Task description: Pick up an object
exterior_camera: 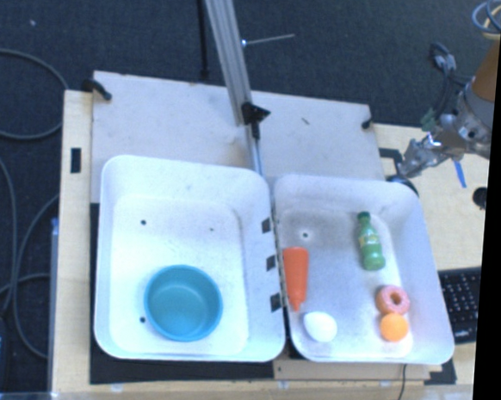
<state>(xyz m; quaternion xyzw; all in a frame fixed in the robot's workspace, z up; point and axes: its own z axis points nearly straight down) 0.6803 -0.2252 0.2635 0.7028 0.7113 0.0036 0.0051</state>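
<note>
Hanging at two o'clock beyond the right bin's (428,243) far corner, the gripper (423,152) is partly cut off, and its opening cannot be told. In that bin the green bottle (370,244) lies near twelve, the carrot (294,276) hugs the nine o'clock wall, the white egg (319,326) at seven, and the pink donut (393,298) touches the orange ball (393,328) at four. The middle floor is open. A blue bowl (183,302) sits at six in the left bin (121,193).

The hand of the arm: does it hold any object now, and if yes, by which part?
Nothing is held. The hand is above the far right corner of the right bin, and nothing shows between its fingers.
</note>
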